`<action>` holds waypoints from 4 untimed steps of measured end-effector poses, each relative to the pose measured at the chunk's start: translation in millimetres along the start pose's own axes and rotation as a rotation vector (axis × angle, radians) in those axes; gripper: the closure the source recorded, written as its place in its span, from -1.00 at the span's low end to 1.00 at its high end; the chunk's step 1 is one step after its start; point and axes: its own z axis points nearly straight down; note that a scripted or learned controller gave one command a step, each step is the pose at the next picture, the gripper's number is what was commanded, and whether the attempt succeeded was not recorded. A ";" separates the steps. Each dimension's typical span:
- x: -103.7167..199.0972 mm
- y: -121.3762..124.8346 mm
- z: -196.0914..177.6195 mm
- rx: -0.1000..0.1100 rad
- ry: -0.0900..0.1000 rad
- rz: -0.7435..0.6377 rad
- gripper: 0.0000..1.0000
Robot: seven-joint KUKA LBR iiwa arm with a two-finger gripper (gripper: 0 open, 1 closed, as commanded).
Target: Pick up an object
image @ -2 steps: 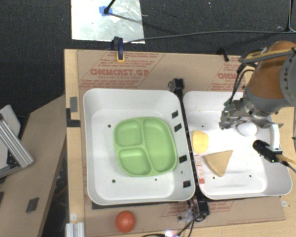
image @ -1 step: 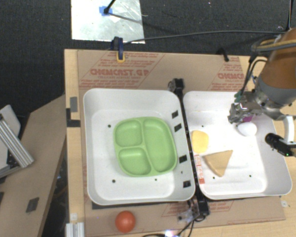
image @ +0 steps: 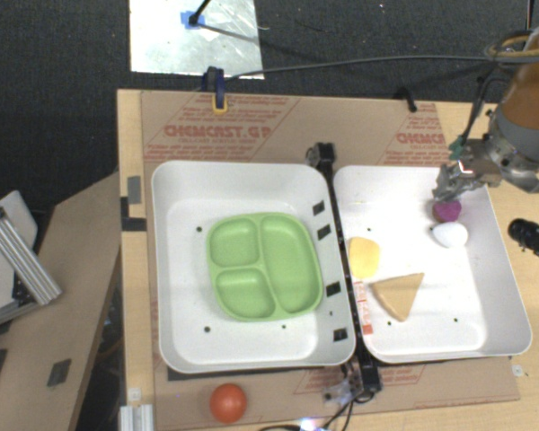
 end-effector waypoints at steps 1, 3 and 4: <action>55.3 -3.9 -3.3 0.007 0.004 -0.006 1.00; 169.2 -7.2 9.0 0.007 0.004 -0.006 1.00; 220.2 -3.3 13.0 0.008 0.004 -0.006 1.00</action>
